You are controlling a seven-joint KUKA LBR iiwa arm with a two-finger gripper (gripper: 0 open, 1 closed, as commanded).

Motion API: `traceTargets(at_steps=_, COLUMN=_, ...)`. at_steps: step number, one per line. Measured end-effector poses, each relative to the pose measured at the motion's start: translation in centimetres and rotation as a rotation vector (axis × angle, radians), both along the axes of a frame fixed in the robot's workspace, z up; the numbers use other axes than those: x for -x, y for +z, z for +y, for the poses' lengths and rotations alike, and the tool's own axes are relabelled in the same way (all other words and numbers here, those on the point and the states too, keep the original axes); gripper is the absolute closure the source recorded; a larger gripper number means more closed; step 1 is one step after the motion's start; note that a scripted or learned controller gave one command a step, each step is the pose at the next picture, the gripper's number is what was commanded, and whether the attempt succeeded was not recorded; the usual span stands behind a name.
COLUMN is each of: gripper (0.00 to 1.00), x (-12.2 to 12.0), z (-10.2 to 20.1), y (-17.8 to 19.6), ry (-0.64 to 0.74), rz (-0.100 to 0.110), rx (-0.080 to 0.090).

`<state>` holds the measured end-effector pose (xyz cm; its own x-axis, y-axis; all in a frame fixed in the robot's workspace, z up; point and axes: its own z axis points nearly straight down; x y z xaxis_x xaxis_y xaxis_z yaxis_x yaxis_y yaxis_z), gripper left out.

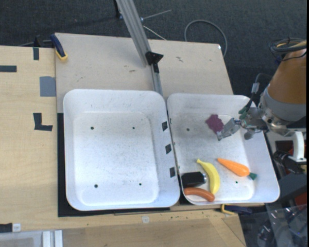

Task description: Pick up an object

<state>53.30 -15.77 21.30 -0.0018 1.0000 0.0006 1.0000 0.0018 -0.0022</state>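
Over the right bin [257, 153], the end effector [225, 131] sits beside a purple object [213, 121]; its spread is unclear.

Grey arm [286, 94] reaches in from the right (orange-banded), end effector [227, 130] pointing left

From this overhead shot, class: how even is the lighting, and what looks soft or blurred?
Camera view: light is flat and even, shadows faint under the banana and carrot; no strong glare on the right bin; the gripper and purple object look soft.
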Motion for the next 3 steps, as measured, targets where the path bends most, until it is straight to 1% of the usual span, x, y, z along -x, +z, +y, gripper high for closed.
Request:
traceTargets(at_steps=1, gripper=0.00, x=0.0, z=0.0, y=0.0, ry=0.000, rz=0.000, rx=0.000)
traceTargets(at_steps=2, gripper=0.00, x=-0.2, z=0.0, y=-4.4, ry=-0.001, rz=0.003, rx=0.000)
traceTargets(at_steps=3, gripper=0.00, x=-1.0, z=0.4, y=-10.1, ry=0.000, rz=0.005, rx=0.000)
